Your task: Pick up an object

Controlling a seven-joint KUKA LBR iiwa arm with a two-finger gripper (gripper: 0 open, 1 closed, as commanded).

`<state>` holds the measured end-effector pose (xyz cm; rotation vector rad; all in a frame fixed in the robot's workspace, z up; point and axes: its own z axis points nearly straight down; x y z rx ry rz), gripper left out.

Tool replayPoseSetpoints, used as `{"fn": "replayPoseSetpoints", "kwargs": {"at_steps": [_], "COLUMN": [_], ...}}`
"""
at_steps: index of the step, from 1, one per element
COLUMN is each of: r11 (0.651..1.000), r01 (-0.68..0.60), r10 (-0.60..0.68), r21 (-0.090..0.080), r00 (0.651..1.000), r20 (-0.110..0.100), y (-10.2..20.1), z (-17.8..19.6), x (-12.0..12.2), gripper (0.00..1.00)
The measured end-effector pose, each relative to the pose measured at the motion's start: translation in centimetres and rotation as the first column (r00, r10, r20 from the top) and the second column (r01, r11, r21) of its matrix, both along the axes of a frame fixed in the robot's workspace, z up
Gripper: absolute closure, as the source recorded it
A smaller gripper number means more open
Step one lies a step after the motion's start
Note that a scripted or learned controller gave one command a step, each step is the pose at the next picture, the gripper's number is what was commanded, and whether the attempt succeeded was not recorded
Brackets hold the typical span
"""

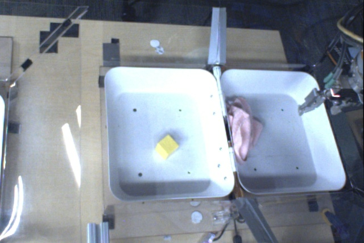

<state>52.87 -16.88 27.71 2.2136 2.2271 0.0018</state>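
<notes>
A small yellow foam-like cube (166, 147) sits in the left bin (122, 122); a crumpled pink cloth (245, 127) lies in the right bin (318, 168). The gripper (311, 101) is seemingly at the right bin's rim.

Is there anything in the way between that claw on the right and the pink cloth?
Nothing visible. The gripper sits at the right bin's right edge; only bare bin floor lies between it and the pink cloth against the left wall.
</notes>
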Motion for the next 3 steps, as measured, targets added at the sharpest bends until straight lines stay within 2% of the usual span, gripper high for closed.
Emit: {"fn": "replayPoseSetpoints", "kwargs": {"at_steps": [1, 2, 3], "r11": [0.992, 0.992, 0.996], "r01": [-0.125, -0.127, -0.084], "r10": [0.125, 0.127, 0.084], "r21": [0.0, -0.001, -0.001], "r00": [0.992, 0.992, 0.996], "r20": [0.001, 0.007, 0.004], "y": [5.0, 5.1, 9.6], "z": [0.5, 1.6, 10.5], "x": [-1.2, -1.0, 6.6], "gripper": [0.0, 1.0, 1.0]}}
